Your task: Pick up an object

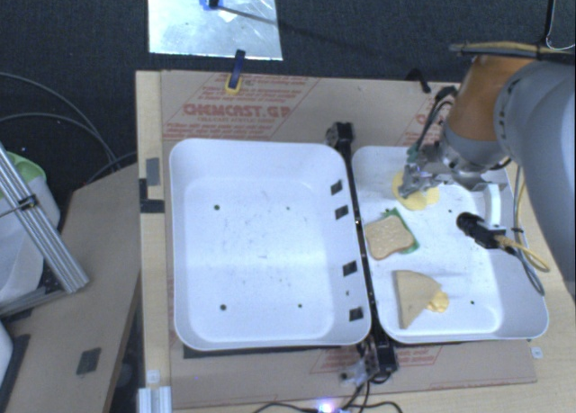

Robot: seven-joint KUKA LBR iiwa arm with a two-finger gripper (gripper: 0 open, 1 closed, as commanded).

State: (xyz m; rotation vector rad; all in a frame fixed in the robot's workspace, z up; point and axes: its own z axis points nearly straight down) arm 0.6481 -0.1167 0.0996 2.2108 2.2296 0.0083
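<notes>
Metal sheet (214,4) beyond the bench (270,101)

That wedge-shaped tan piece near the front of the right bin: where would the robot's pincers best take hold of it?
Probably from straight above, closing across the narrower lower part of the tan wedge. It lies flat on the right bin floor, so its edges are the only grip. A yellow piece touches its right side, so grip away from there.
</notes>
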